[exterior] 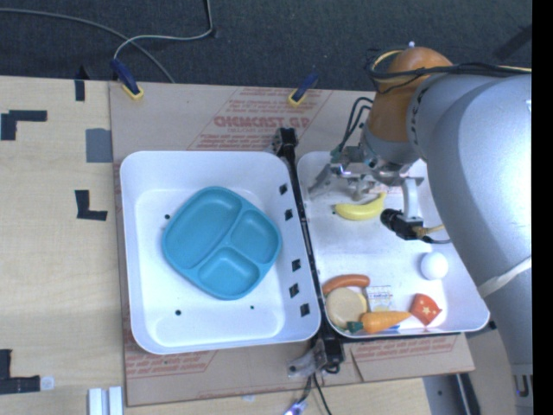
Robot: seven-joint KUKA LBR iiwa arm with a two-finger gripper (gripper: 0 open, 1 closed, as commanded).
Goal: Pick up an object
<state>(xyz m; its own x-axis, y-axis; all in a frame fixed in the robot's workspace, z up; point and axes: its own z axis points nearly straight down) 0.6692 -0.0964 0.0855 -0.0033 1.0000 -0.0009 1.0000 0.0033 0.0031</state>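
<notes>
Camera view, end effector (361,180) in right bin (449,322), banana (359,208) just below it, finger state unclear

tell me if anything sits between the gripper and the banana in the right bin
Nothing visible does. The gripper hangs directly over the banana near the back of the right bin; the other toy foods lie toward the bin's front edge, apart from it.

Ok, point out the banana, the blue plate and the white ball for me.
banana (359,208): camera view, middle of the yellow curve, right bin.
blue plate (222,241): camera view, central ridge between its compartments, left bin.
white ball (434,265): camera view, centre of the ball, right bin.
</notes>
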